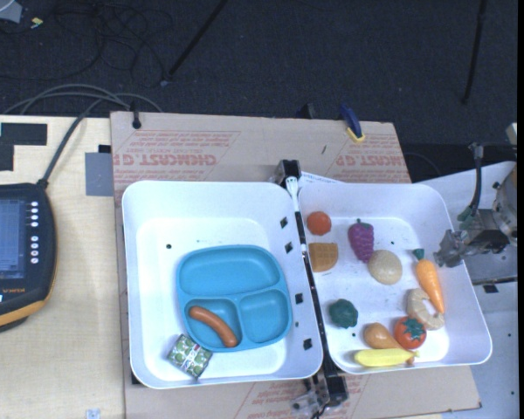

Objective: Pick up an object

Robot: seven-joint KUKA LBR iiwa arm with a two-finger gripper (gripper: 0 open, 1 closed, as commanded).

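At the 3 o'clock edge of the view the arm reaches in low over the right bin's outer rim, and its tool sits just beside the top of the carrot; too little of it is clear to tell how it is set. That bin holds toy foods: a tomato at 11 o'clock, a bread piece just below it, purple grapes, a pale potato touching the grapes' lower end, a green piece at 7 o'clock, and a cluster at 5 o'clock of a strawberry, a banana and a beige piece. The left bin holds a blue tray with a sausage in its lower left compartment, and a green packet lies at 7 o'clock, just off the tray. On the bench, at 9 o'clock, lies a pendant.
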